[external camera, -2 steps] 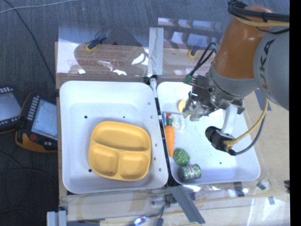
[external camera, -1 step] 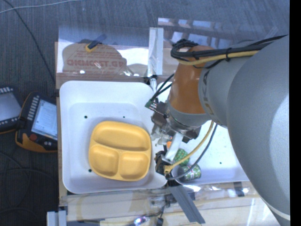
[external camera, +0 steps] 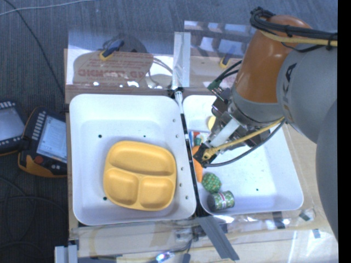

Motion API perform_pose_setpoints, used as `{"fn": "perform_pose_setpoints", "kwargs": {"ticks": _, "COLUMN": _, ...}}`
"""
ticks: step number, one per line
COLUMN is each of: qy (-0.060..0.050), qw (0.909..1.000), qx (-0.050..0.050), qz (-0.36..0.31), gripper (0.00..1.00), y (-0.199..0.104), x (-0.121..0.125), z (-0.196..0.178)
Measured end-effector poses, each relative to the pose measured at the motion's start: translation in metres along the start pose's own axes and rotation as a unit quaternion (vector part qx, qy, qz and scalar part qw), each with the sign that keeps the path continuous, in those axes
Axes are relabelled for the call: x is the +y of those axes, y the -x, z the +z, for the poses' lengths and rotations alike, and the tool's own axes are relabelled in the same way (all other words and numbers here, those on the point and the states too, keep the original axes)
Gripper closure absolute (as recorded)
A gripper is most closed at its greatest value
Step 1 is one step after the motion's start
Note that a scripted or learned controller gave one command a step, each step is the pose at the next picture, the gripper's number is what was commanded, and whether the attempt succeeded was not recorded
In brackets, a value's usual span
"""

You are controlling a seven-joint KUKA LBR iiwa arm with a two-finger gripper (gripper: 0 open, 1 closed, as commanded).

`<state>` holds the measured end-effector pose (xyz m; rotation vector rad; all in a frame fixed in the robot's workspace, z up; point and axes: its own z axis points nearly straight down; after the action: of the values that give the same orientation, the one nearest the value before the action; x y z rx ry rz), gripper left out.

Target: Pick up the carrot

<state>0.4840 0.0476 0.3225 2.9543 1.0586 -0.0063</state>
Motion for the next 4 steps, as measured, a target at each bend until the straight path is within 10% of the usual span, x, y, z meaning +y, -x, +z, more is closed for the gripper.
{"fn": "perform_pose_setpoints", "kwargs": {"ticks": 1, "qy": -0.003, "qw": 0.9981, "qx": -0.002, "qz": 0.061, "gripper": 1.0, "y": -0.053, "x": -0.041, "z": 0.172}}
{"fn": "perform_pose_setpoints", "kwargs": {"ticks": 2, "qy": -0.001, "qw": 0.9962, "qx": 0.0, "qz": 0.088, "gripper": 1.0, "y": -0.013, "x": -0.016, "z": 0.068}}
{"fn": "perform_pose_setpoints", "kwargs": {"ticks": 4, "qy": -0.002, "qw": 0.9991, "qx": -0.001, "qz": -0.042, "gripper": 1.0, "y": 0.071, "x": 0.124, "z": 0.123}}
